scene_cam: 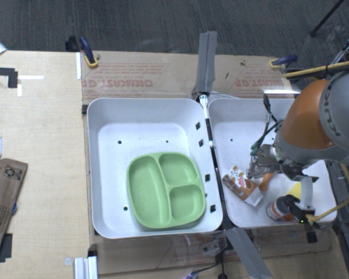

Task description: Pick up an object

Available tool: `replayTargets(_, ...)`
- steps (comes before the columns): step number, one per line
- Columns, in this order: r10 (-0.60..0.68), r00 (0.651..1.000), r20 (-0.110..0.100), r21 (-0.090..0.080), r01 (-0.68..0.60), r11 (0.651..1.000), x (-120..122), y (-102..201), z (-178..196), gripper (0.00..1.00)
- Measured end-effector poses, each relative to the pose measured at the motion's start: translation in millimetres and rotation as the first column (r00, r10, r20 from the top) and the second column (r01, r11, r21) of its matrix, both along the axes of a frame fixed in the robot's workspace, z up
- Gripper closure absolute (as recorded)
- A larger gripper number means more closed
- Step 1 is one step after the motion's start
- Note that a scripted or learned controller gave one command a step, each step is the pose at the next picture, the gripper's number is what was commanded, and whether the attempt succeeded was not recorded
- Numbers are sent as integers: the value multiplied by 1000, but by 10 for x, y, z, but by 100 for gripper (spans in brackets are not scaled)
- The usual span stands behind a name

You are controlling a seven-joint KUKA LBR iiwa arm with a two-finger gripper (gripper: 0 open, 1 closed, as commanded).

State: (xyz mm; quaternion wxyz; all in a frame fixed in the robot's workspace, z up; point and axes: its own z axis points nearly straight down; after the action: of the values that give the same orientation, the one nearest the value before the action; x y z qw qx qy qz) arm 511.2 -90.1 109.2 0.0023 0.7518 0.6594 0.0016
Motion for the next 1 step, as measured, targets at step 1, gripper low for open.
replayTargets(1,-39,999,-7,1,39,999,-225,-684,108,0)
